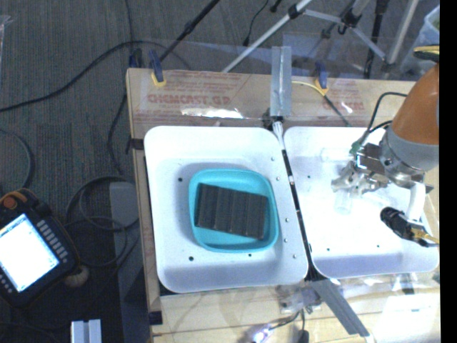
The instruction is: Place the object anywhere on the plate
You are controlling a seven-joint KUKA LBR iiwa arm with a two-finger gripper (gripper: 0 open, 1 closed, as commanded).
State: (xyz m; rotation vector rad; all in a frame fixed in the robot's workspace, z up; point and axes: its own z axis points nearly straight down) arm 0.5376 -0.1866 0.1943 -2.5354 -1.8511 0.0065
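Note:
A teal plate sits in the middle of the left white bin. A dark grey ridged rectangular slab lies flat on the plate and covers most of its centre. My gripper hangs low over the right bin, near its middle, well apart from the plate and the slab. I see nothing gripped in it. The grey arm with its orange band comes in from the right above that bin.
A black cable plug dangles from the wrist over the right bin's right side. A metal divider runs between the bins at the back. A teach pendant lies on the floor at far left.

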